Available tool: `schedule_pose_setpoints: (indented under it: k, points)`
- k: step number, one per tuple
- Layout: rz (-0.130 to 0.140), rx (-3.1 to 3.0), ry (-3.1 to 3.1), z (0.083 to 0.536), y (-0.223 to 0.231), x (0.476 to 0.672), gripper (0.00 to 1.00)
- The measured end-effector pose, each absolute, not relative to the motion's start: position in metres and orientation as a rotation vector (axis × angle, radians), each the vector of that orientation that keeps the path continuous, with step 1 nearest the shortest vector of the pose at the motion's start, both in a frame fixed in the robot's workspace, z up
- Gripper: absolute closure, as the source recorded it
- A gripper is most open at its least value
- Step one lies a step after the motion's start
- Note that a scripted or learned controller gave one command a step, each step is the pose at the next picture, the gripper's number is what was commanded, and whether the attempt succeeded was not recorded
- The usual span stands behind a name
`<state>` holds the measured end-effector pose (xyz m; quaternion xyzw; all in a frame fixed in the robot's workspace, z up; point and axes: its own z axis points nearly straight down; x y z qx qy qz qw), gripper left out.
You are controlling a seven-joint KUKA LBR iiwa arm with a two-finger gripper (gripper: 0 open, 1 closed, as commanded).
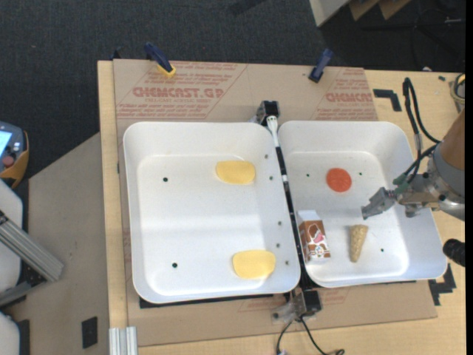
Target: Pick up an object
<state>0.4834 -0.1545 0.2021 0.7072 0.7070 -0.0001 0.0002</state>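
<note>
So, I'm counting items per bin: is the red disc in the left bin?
No, the red disc lies in the right bin, with the cone and packet.

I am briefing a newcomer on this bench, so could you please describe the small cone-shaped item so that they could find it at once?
Look in the right-hand white bin, along its near edge. The cone lies there, just right of the brown and white packet. It is the only tan, tapering piece; the red disc farther back is flat and round.

Grey metal hand (375, 206) on a grey wrist, black cables trailing.
</note>
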Motion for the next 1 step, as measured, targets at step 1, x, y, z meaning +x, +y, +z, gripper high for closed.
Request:
schedule_pose_setpoints:
  k: [1]
  points:
    - [-0.001,2.223,2.222,0.0799,-0.1168,0.4786,0.00]
